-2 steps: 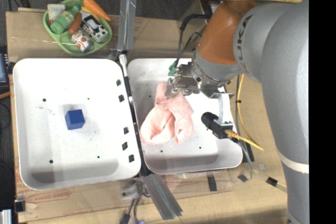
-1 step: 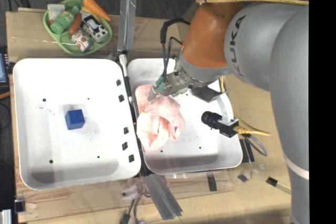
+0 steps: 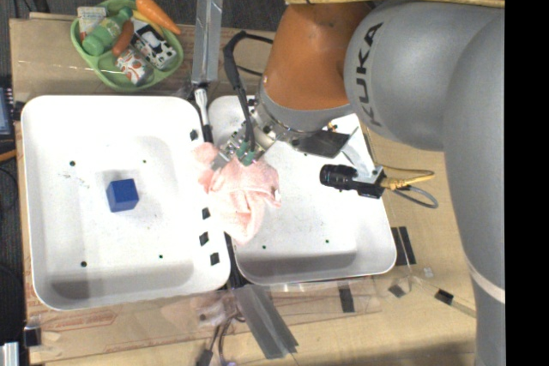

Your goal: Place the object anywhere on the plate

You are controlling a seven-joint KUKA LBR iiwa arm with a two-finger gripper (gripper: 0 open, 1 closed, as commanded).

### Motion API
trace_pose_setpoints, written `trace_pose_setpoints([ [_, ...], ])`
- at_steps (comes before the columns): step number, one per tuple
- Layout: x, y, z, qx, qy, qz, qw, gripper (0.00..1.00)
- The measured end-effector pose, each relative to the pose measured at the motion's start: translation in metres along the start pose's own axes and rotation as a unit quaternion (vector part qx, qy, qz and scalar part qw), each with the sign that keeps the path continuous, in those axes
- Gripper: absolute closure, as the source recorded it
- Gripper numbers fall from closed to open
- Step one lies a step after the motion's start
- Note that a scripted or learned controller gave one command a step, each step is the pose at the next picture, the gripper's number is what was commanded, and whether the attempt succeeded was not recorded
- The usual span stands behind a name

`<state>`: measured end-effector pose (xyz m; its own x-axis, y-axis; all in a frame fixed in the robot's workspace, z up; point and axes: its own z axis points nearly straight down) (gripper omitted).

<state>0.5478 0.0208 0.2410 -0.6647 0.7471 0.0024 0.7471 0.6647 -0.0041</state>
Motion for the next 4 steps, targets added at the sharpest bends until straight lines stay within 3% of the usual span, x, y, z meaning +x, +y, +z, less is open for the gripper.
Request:
trace_pose_setpoints([
  [1, 0.033, 0.023, 0.004, 0.0, 0.0, -0.2, 0.9798, 1.0],
  [2, 0.073, 0.053, -0.003, -0.001, -0.001, -0.393, 0.9193, 1.0],
  [3, 0.116, 0.082, 0.004, -0.001, -0.002, -0.413, 0.9108, 1.0],
  [4, 0.115, 0.082, 0.004, -0.001, -0.002, -0.413, 0.911, 0.0],
])
